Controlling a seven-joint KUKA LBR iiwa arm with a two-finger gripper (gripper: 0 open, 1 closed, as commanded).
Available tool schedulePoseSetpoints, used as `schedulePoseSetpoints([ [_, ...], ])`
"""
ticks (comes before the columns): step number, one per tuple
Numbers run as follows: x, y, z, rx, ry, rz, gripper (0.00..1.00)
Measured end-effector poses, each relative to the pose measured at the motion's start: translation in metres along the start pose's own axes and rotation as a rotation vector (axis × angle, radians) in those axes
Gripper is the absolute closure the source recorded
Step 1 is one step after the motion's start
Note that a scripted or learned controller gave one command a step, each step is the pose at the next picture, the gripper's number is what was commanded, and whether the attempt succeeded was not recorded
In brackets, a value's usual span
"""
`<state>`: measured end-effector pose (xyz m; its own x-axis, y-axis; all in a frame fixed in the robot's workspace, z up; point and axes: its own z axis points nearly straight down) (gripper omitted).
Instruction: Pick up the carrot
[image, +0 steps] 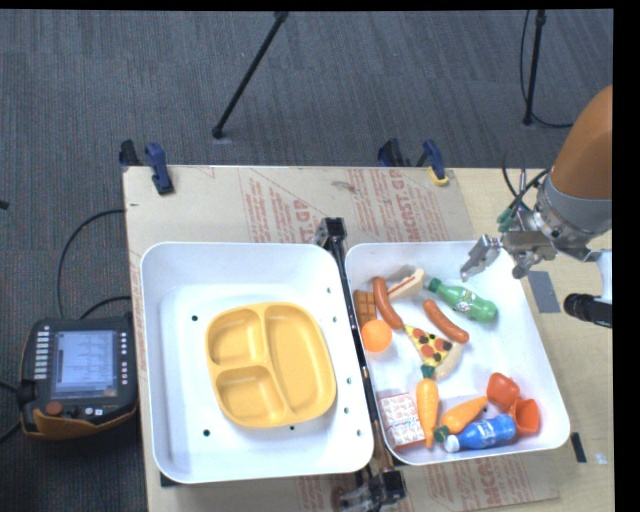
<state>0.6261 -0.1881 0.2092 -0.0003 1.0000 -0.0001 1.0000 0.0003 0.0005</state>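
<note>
- Reaching in from the right, grey forearm with orange band high at the edge, wrist angled down-left over the right bin's (556, 385) upper right corner.
- Hung the gripper (503, 256) above that corner, fingers (478, 259) spread apart, nothing between them, touching nothing.
- Sat nearest the green bottle (465, 301), which lay just below-left of the fingertips.
- Lay well apart from the gripper: the carrot (427, 406), upright-ish near the bin's front edge, green top pointing away, tip toward the front.
- Rested just beside a second, tilted carrot (463, 413) and a blue bottle (486, 433) on its right, a white patterned box (400, 417) on its left, a pizza slice (434, 348) just above.
- Held a yellow divided tray (270, 364) in the left bin (165, 300).
</note>
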Motion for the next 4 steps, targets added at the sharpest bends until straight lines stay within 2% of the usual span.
schedulePoseSetpoints([
  [1, 0.059, -0.061, 0.040, 0.003, 0.002, -0.159, 0.00],
  [2, 0.102, -0.083, 0.120, -0.002, 0.000, -0.266, 0.00],
  [3, 0.096, -0.146, 0.120, -0.003, 0.000, -0.227, 0.00],
  [4, 0.094, -0.145, 0.110, -0.005, -0.003, -0.220, 1.00],
])
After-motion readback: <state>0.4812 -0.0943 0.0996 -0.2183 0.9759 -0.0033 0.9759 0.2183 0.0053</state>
